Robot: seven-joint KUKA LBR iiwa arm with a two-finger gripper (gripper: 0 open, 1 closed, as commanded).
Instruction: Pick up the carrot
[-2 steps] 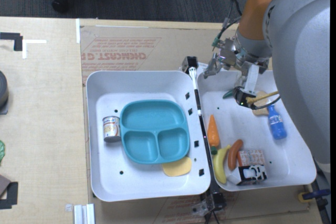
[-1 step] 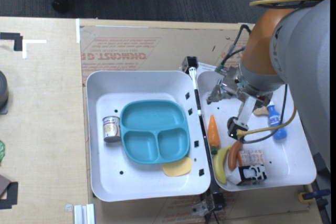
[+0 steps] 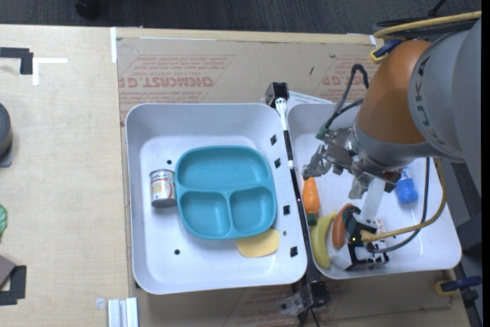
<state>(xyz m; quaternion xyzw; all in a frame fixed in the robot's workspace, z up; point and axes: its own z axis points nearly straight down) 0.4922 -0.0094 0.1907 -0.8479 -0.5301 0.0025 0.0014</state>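
1. We're looking down on a pale wooden bench [image 3: 61, 165] with two white bins side by side, sitting on a sheet of printed cardboard [image 3: 191, 73].
2. The left bin [image 3: 153, 241] has a teal divided plate [image 3: 222, 172] roughly in the middle. A small can [image 3: 161, 188] stands upright just off the plate's left edge. A flat yellow piece [image 3: 259, 244] pokes out from under the plate's near edge; we honestly can't say what it is.
3. The carrot [image 3: 311, 197] is in the right bin [image 3: 440, 249], tight against its left wall. It's orange with a bit of green at the far end, and it lies more or less along that wall.
4. Right below the carrot there's a banana [image 3: 321, 241], also along the left wall, its top end just beside the carrot's tip. A small red-orange thing [image 3: 340, 230] sits just to the right of the banana, partly hidden by robot hardware.
5. A blue object [image 3: 406, 191] peeks out further right in the same bin, half covered by the arm.
6. The arm [image 3: 444, 111] comes in from the right and hangs over most of the right bin, orange band [image 3: 390, 96] facing us.
7. The gripper [image 3: 325, 162] is just above and a touch right of the carrot's green end. From this angle we can't tell if it's spread or pressed together. We don't see the carrot pinched in it; the carrot looks like it's lying on the bin floor.
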